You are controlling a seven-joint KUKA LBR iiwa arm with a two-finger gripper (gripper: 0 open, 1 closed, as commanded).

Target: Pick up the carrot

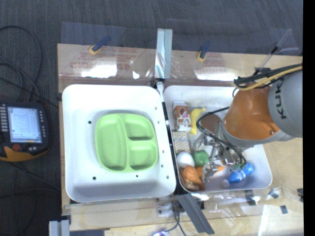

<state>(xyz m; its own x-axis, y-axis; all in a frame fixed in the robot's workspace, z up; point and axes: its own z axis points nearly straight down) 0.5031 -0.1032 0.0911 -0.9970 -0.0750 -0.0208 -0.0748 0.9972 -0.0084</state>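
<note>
Orange carrot (pixel 217 169) under jaws (pixel 212 167), right bin (pixel 263 173).

I am looking down on a light wooden bench (pixel 74 58) that is sitting on a dark grey carpeted floor (pixel 147 4), with clear plastic sheeting (pixel 123 65) along its far edge catching glare from overhead light. Off the bench's left side a handheld control pendant (pixel 22 129) with a lit screen is lying on the carpet, and black cables (pixel 19 68) are looping across the floor beside it.
</note>
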